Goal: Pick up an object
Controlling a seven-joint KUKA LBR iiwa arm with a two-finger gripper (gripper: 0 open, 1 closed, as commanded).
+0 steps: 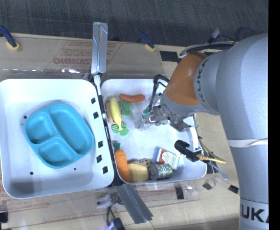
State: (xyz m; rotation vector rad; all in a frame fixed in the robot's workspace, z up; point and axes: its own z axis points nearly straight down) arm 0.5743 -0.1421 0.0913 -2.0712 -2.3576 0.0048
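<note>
— Step? Reaching; pincer [147, 119] low inside right bin [197, 174], near banana [114, 112] and sausage [132, 98].
— Grip? Cannot tell, too blurred.
— Next? Probably needs settling squarely over one item before closing.

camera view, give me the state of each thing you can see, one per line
blue divided plate: flat in the left bin, compartments bare
banana: lying along the right bin's left wall
sausage: lying near the far wall
carrot: lying at the near left corner
small carton: on its side
can: on its side
pincer: low over the right bin's floor
</note>
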